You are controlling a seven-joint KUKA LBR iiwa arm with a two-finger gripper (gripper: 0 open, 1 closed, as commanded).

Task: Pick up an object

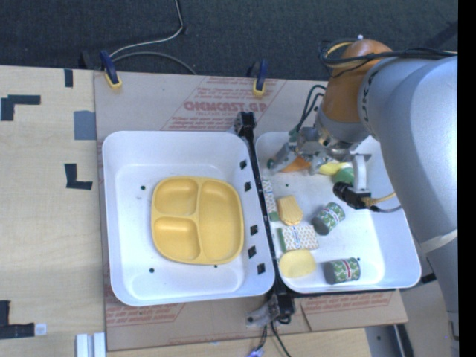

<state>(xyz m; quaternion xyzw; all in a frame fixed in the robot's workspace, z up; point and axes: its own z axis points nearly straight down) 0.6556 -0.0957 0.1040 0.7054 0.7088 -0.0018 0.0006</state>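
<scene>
While the pincer (297, 153) hovers at the right bin's (394, 262) far-left corner, its grip impossible to tell, you should judge it mid-reach toward the orange piece (297, 165) just beside it, needing a descent next

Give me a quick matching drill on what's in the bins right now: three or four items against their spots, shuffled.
Things:
1. yellow divided plate
2. gripper
3. upper green can
4. lower green can

Places:
A. near the right bin's front right corner
B. middle of the left bin
C. back of the right bin, near the divider
D. middle of the right bin, right of the small yellow block

Pairs: 1-B, 2-C, 3-D, 4-A
</scene>
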